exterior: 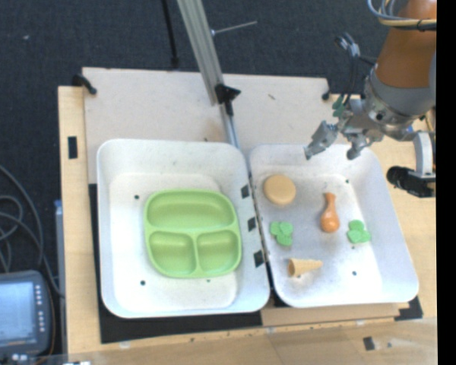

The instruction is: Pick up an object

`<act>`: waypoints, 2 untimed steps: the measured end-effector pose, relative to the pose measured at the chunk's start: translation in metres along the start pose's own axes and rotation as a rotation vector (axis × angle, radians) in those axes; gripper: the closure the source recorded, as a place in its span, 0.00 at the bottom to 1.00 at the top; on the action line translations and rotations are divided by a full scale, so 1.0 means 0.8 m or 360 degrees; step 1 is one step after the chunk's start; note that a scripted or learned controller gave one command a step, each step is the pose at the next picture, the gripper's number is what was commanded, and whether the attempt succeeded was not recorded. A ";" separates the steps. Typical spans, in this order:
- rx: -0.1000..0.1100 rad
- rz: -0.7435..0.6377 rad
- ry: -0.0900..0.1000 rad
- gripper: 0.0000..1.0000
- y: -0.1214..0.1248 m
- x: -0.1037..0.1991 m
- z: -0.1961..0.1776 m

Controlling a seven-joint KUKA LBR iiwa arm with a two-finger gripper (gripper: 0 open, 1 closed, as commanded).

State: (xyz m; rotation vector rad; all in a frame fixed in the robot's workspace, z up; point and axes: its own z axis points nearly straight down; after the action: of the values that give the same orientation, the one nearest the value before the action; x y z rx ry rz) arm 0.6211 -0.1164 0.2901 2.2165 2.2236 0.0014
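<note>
Pale wooden tabletop [289, 101] is sitting on dark carpet [76, 21], carrying two shallow white bins. Hand [336, 146] is hovering open, empty, over the right white bin [380, 280].

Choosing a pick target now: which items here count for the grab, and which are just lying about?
Job: gripper, open above the right bin; tan disc, orange bottle-shaped toy, two green pieces, cone.
Lying about: green divided tray, left bin.
</note>
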 end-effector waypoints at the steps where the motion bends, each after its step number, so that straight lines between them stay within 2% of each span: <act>1: 0.0000 0.0001 0.0000 0.00 0.000 0.000 0.000; 2: 0.0011 0.0003 -0.0001 0.00 0.001 0.009 0.073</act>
State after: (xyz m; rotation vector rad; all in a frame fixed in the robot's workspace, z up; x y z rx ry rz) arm 0.6216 -0.1093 0.2314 2.2217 2.2247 -0.0067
